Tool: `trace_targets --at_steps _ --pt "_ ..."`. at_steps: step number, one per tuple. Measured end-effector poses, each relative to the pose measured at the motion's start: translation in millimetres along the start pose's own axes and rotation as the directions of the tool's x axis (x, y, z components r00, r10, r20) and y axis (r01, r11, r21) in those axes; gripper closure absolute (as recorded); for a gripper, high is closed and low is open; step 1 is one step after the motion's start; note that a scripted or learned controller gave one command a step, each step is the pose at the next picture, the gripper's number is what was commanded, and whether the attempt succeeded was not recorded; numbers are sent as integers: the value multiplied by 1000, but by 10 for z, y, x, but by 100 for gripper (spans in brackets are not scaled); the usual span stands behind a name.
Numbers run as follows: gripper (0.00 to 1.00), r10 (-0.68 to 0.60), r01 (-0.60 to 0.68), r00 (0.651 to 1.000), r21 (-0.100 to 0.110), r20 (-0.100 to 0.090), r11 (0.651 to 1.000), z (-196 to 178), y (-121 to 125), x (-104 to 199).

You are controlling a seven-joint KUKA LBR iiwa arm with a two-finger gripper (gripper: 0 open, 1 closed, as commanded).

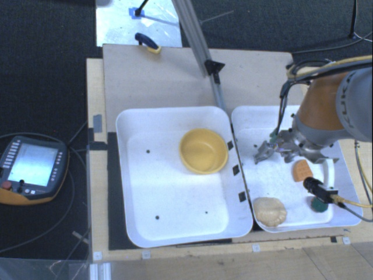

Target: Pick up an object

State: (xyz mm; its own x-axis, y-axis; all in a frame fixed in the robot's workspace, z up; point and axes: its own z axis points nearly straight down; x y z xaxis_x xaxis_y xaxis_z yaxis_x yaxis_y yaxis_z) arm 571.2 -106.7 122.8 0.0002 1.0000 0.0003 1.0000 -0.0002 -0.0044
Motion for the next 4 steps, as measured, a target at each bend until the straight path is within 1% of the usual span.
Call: trace_targets --at_steps 1,2,3,4 --pt "100 0 0 1000 -6 1 1000 -131 16 -1" --pt "100 -1 1 1000 -10 1 1000 -754 -7 20" --pt "100 -1 1 1000 -7 1 1000 -921 -2 19" --pt "100 -4 4 1000 -6 -1 1000 -975 -84 519"
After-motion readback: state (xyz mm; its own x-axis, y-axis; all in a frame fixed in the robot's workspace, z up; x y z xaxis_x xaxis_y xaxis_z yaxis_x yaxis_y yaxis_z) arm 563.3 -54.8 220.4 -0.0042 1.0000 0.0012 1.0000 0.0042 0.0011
